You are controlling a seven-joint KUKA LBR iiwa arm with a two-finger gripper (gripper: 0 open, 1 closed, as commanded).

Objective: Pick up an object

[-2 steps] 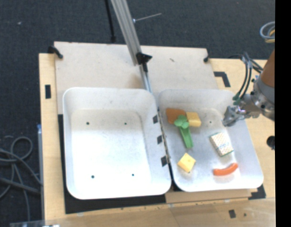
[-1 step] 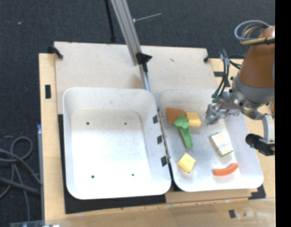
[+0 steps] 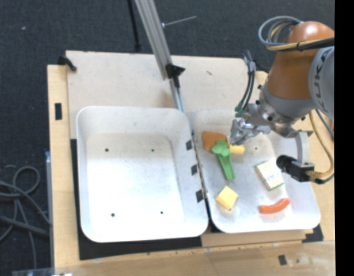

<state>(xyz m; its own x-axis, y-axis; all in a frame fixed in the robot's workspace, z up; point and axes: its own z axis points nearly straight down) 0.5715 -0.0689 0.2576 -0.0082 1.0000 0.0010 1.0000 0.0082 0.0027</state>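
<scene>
Green toy (image 3: 224, 160) lies just below the pincer (image 3: 240, 132); its spread I cannot tell.

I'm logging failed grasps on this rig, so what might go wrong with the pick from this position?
1. The gripper hangs over a tight cluster: the green toy, the orange-brown piece and a small yellow piece lie touching or overlapping. It may pinch two things or knock one aside.
2. The cluster lies near the right bin's left wall, so a shoved piece could jam against it.
</scene>
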